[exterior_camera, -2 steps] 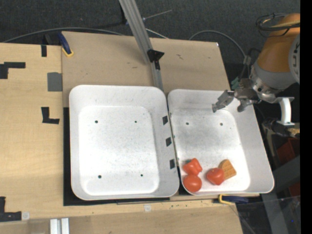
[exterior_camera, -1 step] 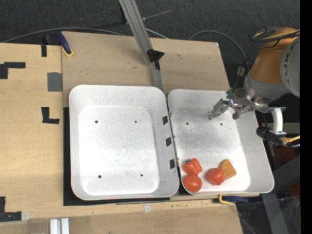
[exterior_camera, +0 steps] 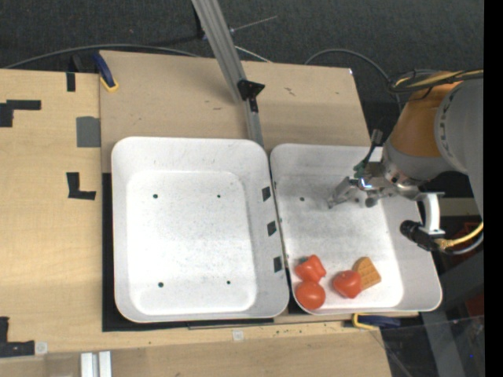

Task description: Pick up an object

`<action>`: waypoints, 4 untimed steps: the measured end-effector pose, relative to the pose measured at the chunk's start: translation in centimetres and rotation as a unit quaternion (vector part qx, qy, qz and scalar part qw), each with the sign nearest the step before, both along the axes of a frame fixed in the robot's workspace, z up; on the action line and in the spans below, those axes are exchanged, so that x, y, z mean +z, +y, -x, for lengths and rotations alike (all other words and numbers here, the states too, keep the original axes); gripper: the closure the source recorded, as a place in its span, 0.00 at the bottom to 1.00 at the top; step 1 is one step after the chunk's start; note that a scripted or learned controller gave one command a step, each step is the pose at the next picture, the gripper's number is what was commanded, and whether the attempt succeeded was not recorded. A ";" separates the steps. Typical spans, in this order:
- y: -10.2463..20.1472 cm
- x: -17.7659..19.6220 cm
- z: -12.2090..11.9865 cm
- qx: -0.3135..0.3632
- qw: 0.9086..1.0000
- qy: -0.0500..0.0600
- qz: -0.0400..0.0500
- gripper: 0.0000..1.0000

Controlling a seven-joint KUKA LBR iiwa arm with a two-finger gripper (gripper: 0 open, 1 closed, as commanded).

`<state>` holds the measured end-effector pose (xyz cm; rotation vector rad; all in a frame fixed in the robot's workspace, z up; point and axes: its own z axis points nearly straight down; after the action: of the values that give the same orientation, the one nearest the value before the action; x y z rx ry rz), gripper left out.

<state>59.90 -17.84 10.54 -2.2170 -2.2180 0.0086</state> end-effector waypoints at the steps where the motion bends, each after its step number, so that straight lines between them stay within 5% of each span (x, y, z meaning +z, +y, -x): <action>1: 0.1 1.4 -0.2 0.001 1.000 -0.002 0.000 1.00; 3: -0.7 13.3 -0.5 0.000 1.000 -0.006 0.001 1.00; 4: -0.7 13.6 -0.5 0.000 1.000 -0.004 0.000 1.00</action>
<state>60.39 -18.49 24.13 -2.2205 -2.2226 0.0003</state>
